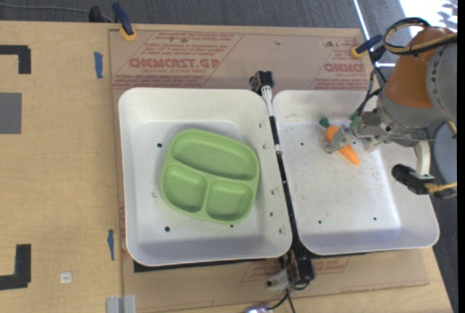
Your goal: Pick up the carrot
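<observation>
You see the right bin [378, 232] with the arm [418, 79] reaching in. The gripper [347, 142] is down at the carrot [341, 144], fingers look closed on it, approx. Carrot is not lifted yet; lift remains, I judge.

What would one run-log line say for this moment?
pincer at carrot | carrot in right bin | green plate in left bin
</observation>
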Available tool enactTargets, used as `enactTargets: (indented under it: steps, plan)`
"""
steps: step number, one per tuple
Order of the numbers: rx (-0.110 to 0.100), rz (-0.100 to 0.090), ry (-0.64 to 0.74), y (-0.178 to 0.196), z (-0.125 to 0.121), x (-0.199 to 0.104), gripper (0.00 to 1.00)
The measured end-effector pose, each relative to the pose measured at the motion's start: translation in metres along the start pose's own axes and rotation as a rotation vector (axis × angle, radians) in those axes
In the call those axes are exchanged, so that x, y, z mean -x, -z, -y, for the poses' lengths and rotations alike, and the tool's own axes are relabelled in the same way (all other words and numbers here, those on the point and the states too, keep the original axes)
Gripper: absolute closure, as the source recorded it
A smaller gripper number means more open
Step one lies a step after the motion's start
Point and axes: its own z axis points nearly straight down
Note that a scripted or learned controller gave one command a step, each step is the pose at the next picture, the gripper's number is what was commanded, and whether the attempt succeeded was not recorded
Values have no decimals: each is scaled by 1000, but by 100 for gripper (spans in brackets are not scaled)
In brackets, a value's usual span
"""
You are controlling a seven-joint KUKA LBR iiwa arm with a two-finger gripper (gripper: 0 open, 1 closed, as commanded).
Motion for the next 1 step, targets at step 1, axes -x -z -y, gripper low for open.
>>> enactTargets:
  steps: [1]
  plan:
    - [4, 1, 2, 11, -1, 0, 100]
